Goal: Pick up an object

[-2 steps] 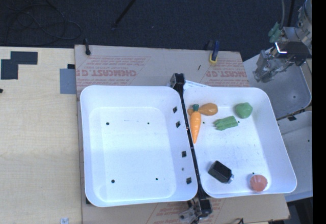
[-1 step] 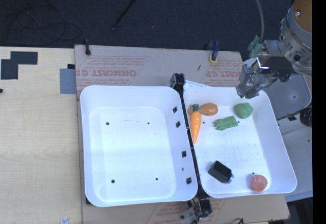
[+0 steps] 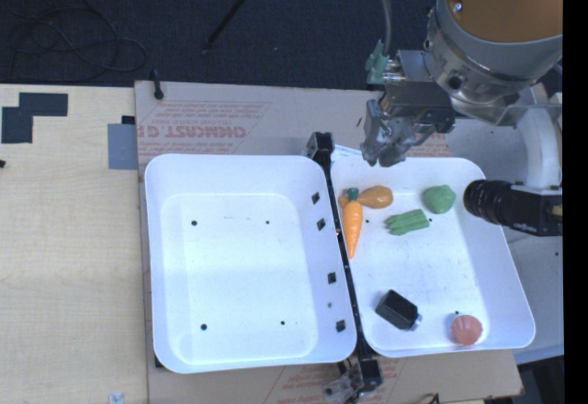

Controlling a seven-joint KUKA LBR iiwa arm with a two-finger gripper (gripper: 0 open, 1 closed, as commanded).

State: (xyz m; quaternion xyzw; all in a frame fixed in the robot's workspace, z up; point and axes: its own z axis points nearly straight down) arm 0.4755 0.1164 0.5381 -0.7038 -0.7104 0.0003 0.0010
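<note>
While the gripper [image 3: 384, 154] hung above the far rim of the right bin [image 3: 514, 297], I couldn't tell its state. Just nearside of it lay the carrot [image 3: 352, 225], probably the likeliest pick; the 5 objects sat loosely scattered, leaving room around each.
</note>
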